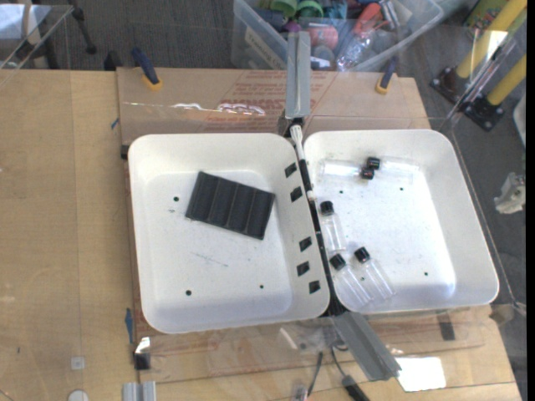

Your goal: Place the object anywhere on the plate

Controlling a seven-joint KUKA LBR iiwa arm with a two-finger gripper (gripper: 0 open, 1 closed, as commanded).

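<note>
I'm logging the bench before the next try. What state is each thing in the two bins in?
Dark ribbed plate: lying flat in the left bin, turned at a slant, nothing on it.
Clear tubes with black caps: lying on their sides in the right bin, several near the divider.
One more capped tube: lying down near the right bin's far wall.

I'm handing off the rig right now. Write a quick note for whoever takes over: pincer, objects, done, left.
Plate: the dark ribbed plate lies flat in the left bin, nothing on it.
Objects: several clear tubes with black caps lie in the right bin, most near the divider, one near the far wall.
Done: no object placed yet.
Left: pick one tube, carry it across, set it on the plate.
</note>
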